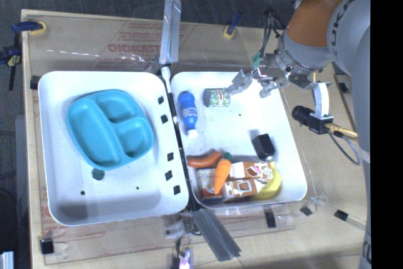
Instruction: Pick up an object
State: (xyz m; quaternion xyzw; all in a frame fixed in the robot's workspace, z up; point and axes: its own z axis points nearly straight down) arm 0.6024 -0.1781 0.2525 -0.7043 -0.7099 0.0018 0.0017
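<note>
- Claw spread open and holding nothing, at the right bin's 12 o'clock edge.
- Small can lies just at its 8 o'clock.
- Blue bottle at the can's 8 o'clock.

— What's in the right bin?
— A small can, blue bottle, black block, carrot, banana.
— And the gripper?
— Open above that bin, just beside the can. A blue tray fills the left bin.
</note>
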